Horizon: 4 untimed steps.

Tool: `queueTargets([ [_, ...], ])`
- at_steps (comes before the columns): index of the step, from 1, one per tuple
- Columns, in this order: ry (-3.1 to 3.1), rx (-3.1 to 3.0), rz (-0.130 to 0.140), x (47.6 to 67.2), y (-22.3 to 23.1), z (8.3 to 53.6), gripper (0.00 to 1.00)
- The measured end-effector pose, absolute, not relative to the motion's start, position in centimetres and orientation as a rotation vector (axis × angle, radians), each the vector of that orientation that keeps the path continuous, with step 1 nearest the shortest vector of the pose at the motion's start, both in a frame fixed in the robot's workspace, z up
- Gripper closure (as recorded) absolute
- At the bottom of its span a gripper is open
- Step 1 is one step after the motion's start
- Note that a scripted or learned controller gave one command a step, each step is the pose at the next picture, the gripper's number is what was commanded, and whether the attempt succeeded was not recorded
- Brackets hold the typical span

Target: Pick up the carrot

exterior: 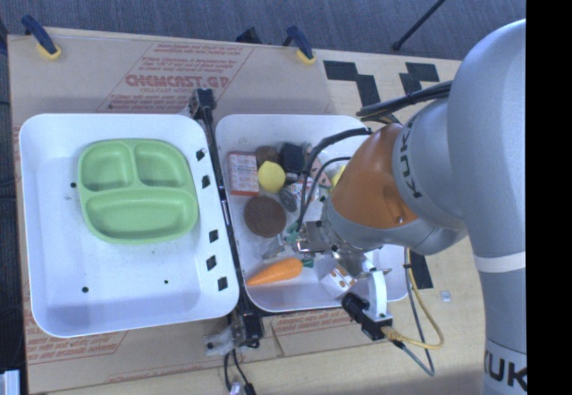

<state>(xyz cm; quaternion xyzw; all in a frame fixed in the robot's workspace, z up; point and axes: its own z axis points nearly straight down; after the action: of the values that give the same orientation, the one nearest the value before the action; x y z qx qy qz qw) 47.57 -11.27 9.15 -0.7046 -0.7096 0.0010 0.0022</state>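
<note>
While the left shallow white plastic bin [45,205] carries a light green plastic plate with three compartments [138,189], the right shallow white plastic bin [234,130] beside it holds a jumble of small things. Both bins sit on a sheet of brown cardboard with red print [170,71] that covers the bench, and blue clamps [40,36] grip the sheet's far edge.

Along the right bin's left wall lies a small red and white printed packet [241,172]. Next to it sits a round yellow ball-like object [271,175], with a dark brown lump [266,155] and a black block [291,155] just behind it. A flat round brown disc [265,216] lies nearer the camera.

Lying on its side near the right bin's front wall, the orange tapered carrot [276,273] points its thin end to the left, and nothing grips it.

Just to the right of the carrot, the two-finger jaws [315,246] hang low under the grey arm with its orange band [375,183]; whether they stand apart or together I cannot tell, as the wrist hides them.
</note>
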Motion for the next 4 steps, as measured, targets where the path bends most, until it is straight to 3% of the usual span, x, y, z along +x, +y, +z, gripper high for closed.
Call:
queueTargets([
  [1,-2.229,-2.204,0.004,47.6,-11.2,10.1,1.0],
  [2,-2.23,-2.203,0.004,47.6,-11.2,10.1,0.0],
  [3,-2.228,-2.212,-0.001,54.3,-6.7,21.3,0.0],
  [4,-2.223,-2.212,0.005,47.5,-9.9,12.5,0.0],
])
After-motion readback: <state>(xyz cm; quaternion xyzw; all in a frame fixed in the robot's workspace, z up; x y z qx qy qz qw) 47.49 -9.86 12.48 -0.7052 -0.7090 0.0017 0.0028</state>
